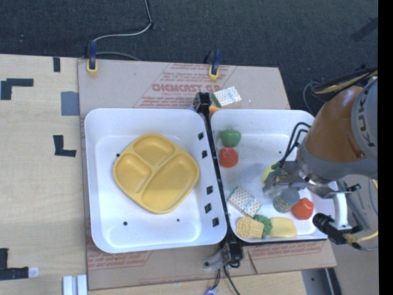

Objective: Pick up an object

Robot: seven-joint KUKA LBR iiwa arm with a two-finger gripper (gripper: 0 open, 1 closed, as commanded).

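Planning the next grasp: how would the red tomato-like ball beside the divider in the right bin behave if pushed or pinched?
The red ball looks round and smooth, so a push would probably roll it, perhaps against the green piece just above it. Its glossy, plastic-looking surface suggests it is light and may slip from a pinch that is off-centre.

"CHEMCAST" in red on cardboard sheet (178,85)

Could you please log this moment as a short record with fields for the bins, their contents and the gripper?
left bin: yellow divided plate
right bin: green toy, red toy, patterned packet, toy corn, yellow toy, red toy near gripper
gripper: low over the right bin's right half
grasp: cannot tell
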